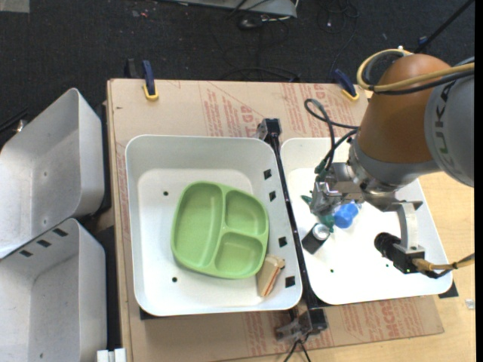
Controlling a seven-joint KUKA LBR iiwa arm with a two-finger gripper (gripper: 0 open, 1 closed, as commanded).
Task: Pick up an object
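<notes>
Step looks like descent onto a target: two-finger gripper (pixel 330 200) sits low in the right white bin (pixel 432 225), just over a small blue plastic object (pixel 345 215) beside a black cylinder (pixel 315 236). Can't tell its grip state. Next move likely needs a clean close on the blue piece, then lift.

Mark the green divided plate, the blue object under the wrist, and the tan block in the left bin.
green divided plate (pixel 220 231): camera view, on the ridge between its compartments.
blue object (pixel 346 216): camera view, on its visible top.
tan block (pixel 269 276): camera view, on its upper face by the bin's front corner.
</notes>
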